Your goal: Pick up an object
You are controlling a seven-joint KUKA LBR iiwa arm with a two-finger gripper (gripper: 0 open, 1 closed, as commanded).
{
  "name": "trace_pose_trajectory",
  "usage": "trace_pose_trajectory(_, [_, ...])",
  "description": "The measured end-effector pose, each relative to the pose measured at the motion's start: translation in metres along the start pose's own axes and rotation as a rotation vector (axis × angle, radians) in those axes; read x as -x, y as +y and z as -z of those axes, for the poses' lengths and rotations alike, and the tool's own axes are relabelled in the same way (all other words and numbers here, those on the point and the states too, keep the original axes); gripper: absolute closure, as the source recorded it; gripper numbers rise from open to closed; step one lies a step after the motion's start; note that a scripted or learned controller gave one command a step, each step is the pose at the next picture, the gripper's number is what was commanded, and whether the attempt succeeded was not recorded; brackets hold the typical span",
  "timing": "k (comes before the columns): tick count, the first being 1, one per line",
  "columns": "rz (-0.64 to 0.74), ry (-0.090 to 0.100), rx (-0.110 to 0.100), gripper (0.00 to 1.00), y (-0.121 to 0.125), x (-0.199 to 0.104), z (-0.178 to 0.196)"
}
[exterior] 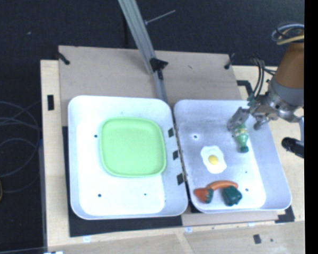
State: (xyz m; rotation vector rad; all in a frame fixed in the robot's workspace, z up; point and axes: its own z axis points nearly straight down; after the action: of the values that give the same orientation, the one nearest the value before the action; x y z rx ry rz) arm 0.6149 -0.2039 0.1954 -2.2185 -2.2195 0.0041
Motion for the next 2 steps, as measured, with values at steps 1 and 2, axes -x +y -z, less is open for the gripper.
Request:
trace_pose_trajectory(1, [-0.001, -0.001, 0.001, 0.00, -0.006, 0.008, -0.047])
trace_pose_trajectory(2, [-0.001, -0.001, 0.001, 0.00, -0.006, 0.008, -0.097])
